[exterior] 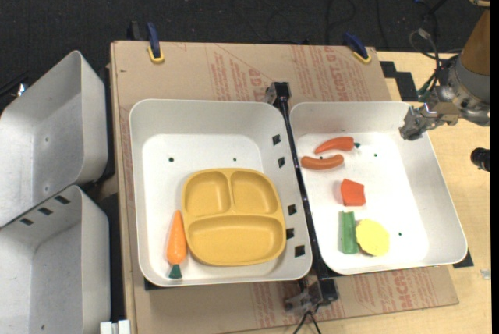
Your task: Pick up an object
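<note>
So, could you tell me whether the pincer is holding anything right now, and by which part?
Nothing is held: the pincer sits over the right white bin's upper right rim, apart from the toy food inside.

Two bins, side by side.
Your left bin holds a tray with a carrot beside it; your right bin holds five food pieces.

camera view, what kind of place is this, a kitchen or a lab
Most likely a robot lab, not a kitchen. Two white bins sit on a clamped board, holding toy food like a carrot and a yellow divided plate. A gripper hangs over the right bin, and cables trail across the dark floor.
</note>
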{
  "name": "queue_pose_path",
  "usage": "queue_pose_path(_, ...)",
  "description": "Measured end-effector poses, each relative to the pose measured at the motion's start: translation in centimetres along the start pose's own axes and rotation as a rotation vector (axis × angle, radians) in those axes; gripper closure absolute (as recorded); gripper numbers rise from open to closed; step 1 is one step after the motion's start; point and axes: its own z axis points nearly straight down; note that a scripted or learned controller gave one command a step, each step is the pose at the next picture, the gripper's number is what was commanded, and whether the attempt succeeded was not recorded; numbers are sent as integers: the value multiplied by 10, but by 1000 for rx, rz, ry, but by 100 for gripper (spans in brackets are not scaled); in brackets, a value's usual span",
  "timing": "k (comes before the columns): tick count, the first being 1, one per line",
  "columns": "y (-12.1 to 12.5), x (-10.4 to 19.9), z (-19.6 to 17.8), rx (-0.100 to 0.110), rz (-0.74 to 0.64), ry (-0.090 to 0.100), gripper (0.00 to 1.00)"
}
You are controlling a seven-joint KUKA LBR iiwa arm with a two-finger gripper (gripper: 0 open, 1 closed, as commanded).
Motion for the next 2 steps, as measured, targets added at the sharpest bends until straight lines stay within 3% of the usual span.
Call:
queue_pose_path(1, 1, 0, -32, 0, -2, 0, 100)
queue_pose_path(2, -8, 59, -27, 7, -5, 3, 100)
